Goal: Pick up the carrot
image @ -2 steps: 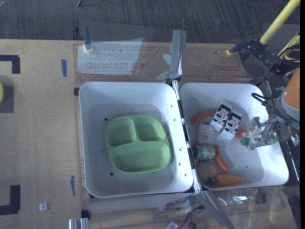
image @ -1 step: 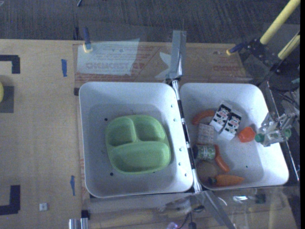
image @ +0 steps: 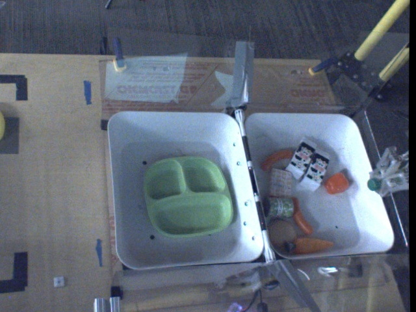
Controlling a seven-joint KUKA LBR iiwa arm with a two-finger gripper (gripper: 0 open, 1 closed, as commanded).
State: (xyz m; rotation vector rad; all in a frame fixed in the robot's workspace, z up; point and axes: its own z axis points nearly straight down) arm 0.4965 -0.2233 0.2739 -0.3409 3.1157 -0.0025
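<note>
The carrot [image: 314, 244] is orange and tapered. It lies flat along the front wall of the right bin [image: 364, 142], with its thick end toward the divider between the bins. A brown potato-like lump [image: 281, 231] touches it on its left. Just above it lies a short red-orange piece [image: 301, 222].
The right bin also holds a green can [image: 281, 207], a small printed box [image: 281, 181], two cow-print cartons [image: 308, 164], a reddish sausage [image: 277, 158] and an orange chunk [image: 337, 183]. A green divided plate [image: 188, 195] sits in the left bin [image: 123, 174]. A whitish fixture [image: 389, 171] stands at the right bin's rim.
</note>
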